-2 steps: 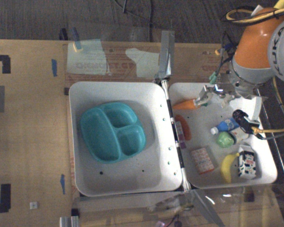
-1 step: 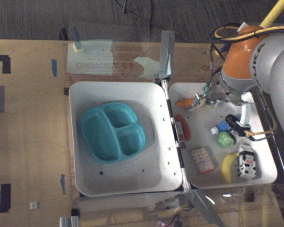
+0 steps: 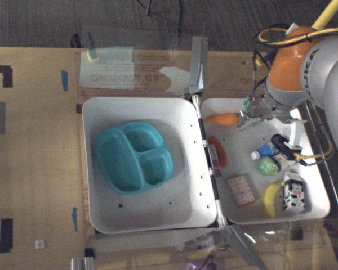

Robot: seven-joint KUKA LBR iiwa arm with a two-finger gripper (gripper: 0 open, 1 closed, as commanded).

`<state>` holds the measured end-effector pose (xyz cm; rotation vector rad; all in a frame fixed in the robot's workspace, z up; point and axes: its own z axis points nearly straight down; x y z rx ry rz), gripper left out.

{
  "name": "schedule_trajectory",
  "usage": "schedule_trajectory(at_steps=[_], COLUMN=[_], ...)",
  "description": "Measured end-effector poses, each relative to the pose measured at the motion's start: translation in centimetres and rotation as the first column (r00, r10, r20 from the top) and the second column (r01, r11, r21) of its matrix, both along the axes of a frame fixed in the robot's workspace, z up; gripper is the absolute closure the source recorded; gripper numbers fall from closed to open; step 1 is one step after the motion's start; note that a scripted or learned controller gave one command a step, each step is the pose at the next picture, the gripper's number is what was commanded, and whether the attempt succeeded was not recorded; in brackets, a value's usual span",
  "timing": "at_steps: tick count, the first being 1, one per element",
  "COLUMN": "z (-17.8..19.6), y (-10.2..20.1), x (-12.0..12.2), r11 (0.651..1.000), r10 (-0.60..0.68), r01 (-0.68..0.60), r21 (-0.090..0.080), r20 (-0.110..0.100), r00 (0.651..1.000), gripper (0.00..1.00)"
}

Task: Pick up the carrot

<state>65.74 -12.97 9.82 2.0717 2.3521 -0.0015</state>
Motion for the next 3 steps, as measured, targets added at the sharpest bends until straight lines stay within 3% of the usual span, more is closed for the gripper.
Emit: schedule_trajectory(at_steps=[1,2,3], z=[7.4,11.3,12.2], y=[1.8,-3.8,-9.5], x=[-8.3,-11.3,-13.9], r11=[0.956,0.774,0.809], r10=[0.295,0.633,0.587], r01=[-0.295,-0.633,-0.587], r21=[0.006,0.001,-0.001], r20=[-0.005,-0.001,-0.001], r00=[0.956,0.774,0.809], gripper=[1.0,1.0,1.0])
